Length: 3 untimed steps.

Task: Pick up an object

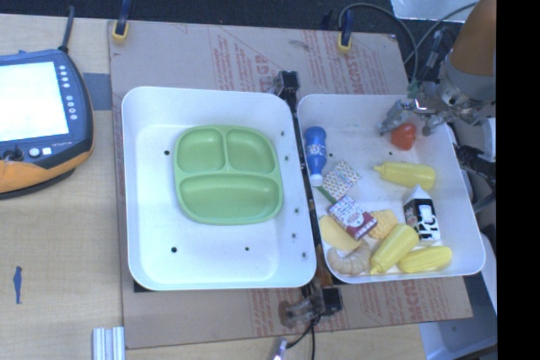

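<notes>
Right bin [469,206], upper right of frame — your gripper [411,115] stands jaws spread wide, straddling the red tomato-like toy [404,137], poised to close. Not yet gripped. Remaining toys cluster lower down; green divided plate [228,174] occupies left bin [143,181].

No text or label can be read
</notes>
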### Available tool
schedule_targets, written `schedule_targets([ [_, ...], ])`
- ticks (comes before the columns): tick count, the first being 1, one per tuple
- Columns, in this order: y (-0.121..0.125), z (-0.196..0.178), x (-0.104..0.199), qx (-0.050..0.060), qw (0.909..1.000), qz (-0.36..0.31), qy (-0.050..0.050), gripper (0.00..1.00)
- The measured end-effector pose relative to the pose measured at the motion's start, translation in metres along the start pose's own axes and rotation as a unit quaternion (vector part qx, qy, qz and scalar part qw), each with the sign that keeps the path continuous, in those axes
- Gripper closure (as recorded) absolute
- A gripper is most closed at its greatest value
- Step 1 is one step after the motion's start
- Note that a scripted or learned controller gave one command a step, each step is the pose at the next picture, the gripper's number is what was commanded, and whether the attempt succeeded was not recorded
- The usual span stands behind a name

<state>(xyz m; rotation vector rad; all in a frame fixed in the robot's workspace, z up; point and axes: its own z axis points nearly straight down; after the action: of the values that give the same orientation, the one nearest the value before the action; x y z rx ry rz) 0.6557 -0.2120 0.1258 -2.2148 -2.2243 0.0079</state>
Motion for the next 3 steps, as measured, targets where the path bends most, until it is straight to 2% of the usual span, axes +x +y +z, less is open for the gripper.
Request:
schedule_targets([
  [1,0.001,0.034,0.001,0.0,1.0,-0.002,0.0,0.0],
  [2,-0.018,0.034,0.001,0.0,1.0,-0.001,0.0,0.0],
  [3,0.001,0.033,0.041,-0.002,1.0,-0.001,0.0,0.0],
])
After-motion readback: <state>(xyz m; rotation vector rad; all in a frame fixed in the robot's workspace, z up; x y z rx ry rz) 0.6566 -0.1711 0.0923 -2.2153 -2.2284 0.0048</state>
